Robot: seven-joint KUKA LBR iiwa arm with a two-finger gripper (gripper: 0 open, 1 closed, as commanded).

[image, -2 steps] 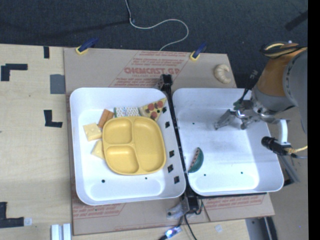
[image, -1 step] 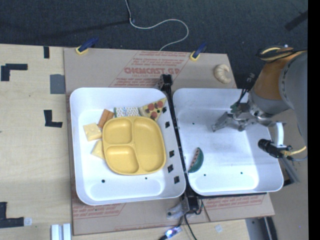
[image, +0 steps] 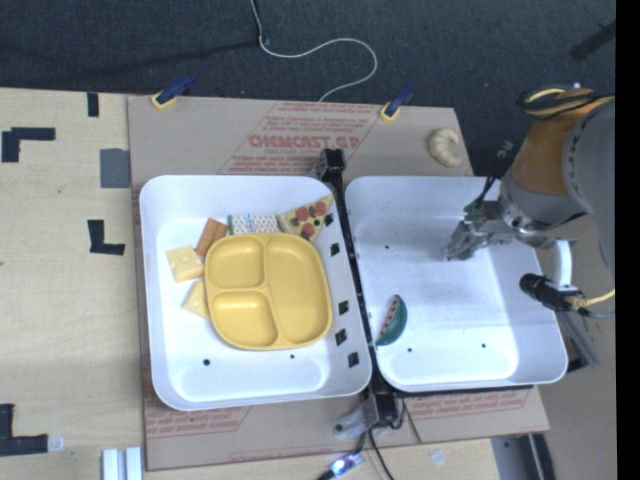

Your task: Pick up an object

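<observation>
The grey metal gripper (image: 462, 243) hangs over the right shallow white plastic bin (image: 500, 363), near that bin's far right side. I cannot tell if it is wide or narrow (too small and blurry). A small green curved slice-shaped toy (image: 391, 320) lies by that bin's near left wall, well apart from the gripper. The left white bin (image: 170, 368) beside it holds a yellow plastic divided plate (image: 268, 290).
</observation>
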